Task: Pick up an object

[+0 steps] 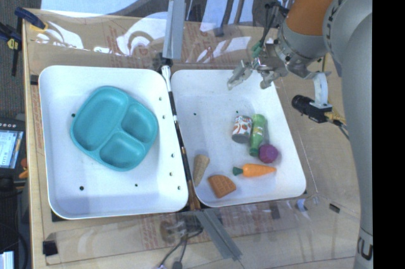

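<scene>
My gripper point(253, 73) hangs over the far edge of the right bin point(209, 103), toward its far right corner. The fingers are spread apart, tips pointing down and slightly left, with nothing between them. My arm comes in from the right, its orange band point(316, 2) above the wrist.

Right bin contents, all in the near right part, well apart from my fingers:
- a small can point(241, 128) with a red and white label, lying near the middle of the cluster;
- a green bottle point(258, 132) just right of the can, touching it, long axis running near to far;
- a purple ball-like item point(269, 153) at the near end of the bottle, touching or almost touching it;
- an orange carrot point(254, 170) with a green stub at its left end, lying left to right just nearer than the purple item;
- a brown waffle-like piece point(221, 185) near the bin's near edge, left of the carrot;
- a tan cone point(200, 168) close to the bin's left wall, pointed end nearer.

Left bin point(57, 185): a teal divided plate point(115, 127) with three compartments sits about in the centre, tilted relative to the bin edges.

A dark divider strip point(174, 116) runs between the two bins.
</scene>
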`<state>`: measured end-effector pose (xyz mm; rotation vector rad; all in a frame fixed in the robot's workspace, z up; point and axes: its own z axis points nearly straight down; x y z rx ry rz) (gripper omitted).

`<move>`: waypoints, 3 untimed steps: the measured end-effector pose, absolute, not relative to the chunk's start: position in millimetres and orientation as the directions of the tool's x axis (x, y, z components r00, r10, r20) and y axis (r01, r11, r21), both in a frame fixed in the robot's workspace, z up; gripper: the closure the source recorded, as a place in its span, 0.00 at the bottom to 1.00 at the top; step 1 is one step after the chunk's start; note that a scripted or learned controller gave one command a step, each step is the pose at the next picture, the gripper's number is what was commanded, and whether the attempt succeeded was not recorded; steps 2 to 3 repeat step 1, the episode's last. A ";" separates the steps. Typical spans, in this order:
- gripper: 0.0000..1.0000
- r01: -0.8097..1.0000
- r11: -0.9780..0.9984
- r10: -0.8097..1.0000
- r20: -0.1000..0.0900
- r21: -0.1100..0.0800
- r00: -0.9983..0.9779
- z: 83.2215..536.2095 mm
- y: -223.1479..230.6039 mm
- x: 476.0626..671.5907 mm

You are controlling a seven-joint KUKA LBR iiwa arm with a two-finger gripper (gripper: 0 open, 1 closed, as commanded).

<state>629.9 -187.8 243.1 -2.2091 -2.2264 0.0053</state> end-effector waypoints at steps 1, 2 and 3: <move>0.00 0.917 -0.398 0.917 0.000 -0.002 0.398 405.8 -160.5 657.1; 0.00 0.917 -0.398 0.917 0.000 -0.002 0.398 405.8 -160.5 657.1; 0.00 0.917 -0.398 0.917 0.000 -0.002 0.398 405.8 -160.5 657.1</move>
